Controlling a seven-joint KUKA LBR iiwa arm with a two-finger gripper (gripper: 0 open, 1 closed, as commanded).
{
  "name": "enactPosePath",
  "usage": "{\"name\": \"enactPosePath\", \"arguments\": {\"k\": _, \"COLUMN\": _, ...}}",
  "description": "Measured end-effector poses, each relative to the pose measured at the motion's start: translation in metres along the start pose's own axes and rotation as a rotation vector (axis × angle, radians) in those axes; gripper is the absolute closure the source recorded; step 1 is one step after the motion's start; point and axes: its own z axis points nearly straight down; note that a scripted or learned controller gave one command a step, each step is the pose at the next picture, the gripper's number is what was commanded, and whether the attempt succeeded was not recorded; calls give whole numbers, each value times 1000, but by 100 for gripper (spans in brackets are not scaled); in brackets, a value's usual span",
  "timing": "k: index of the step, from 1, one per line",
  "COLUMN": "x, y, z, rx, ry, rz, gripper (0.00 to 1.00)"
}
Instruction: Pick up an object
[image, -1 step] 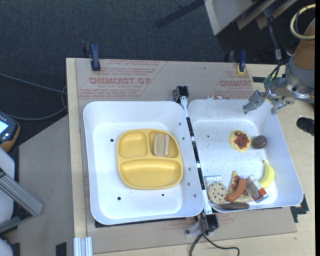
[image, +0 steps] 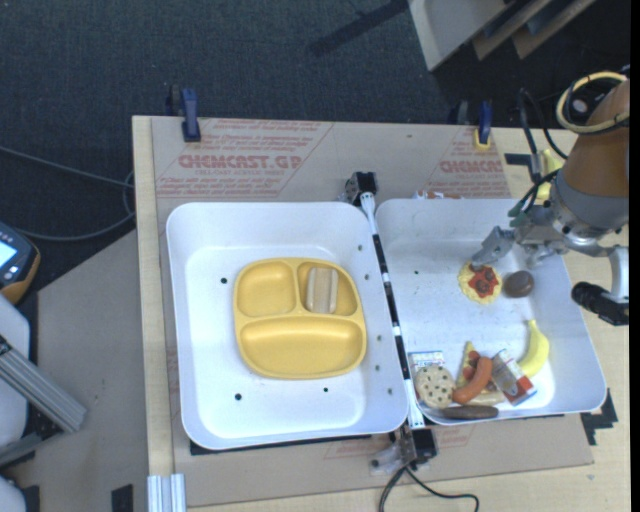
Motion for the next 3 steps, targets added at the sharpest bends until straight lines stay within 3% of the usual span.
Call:
{"name": "enactPosePath", "arguments": {"k": 1, "x": 18, "y": -1, "z": 63, "rx": -2, "ry": 0, "rz": -3, "gripper": 0}}
{"name": "enactPosePath", "arguments": {"k": 2, "x": 15, "y": 5, "z": 40, "rx": -23, "ry": -7, "rz": -3, "gripper": 100}}
{"name": "enactPosePath", "arguments": {"k": 3, "x": -3, "y": 3, "z": 40, "rx": -11, "ry": -4, "rz": -1, "gripper": 100}}
